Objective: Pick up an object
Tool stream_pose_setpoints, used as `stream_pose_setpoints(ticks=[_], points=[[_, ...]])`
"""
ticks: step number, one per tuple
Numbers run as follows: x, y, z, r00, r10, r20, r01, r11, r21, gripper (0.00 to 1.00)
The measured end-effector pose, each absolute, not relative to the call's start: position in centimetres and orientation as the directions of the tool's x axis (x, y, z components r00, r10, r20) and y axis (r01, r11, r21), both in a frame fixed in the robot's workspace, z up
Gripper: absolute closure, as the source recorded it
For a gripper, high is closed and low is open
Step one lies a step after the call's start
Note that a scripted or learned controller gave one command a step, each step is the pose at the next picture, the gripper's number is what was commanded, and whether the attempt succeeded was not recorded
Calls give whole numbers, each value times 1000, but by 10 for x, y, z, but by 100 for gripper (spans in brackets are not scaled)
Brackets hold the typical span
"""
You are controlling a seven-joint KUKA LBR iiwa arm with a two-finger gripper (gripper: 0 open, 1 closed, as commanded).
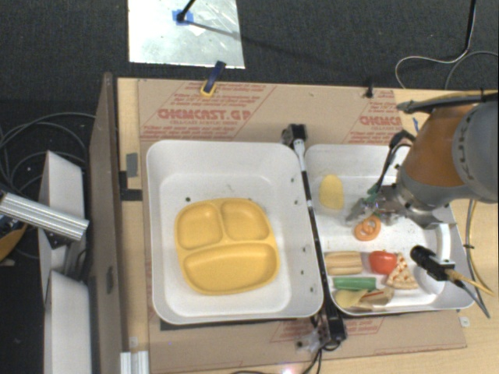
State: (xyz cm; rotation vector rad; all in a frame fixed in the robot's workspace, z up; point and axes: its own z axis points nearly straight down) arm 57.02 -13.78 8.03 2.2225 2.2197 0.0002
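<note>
Orange round toy (367, 228) in the right bin (343, 162), right of centre frame, sits just below the gripper (373, 206); its grip state cannot be told.

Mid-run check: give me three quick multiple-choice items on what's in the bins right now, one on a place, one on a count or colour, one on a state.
1. Where does the yellow divided tray lie?
A. left bin
B. right bin
C. on the bench outside the bins

2. How many compartments does the tray have?
A. two
B. three
C. five

3. How does the gripper stand?
A. far over the left bin
B. low in the right bin, just above the orange round piece
C. outside both bins

Answers: 1 A, the tray fills the left bin's floor. 2 B, two small sections above one wide one. 3 B, its tip sits beside that piece.
</note>
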Motion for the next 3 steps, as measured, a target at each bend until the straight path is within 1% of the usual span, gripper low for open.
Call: stream_pose_setpoints(ticks=[1, 2, 3], points=[[547, -105, 84, -5, 1000, 2, 1000, 5, -3, 0], [550, -106, 95, -4, 1000, 0, 1000, 4, 3, 100], [597, 2, 191, -16, 1000, 4, 1000, 16, 14, 100]])
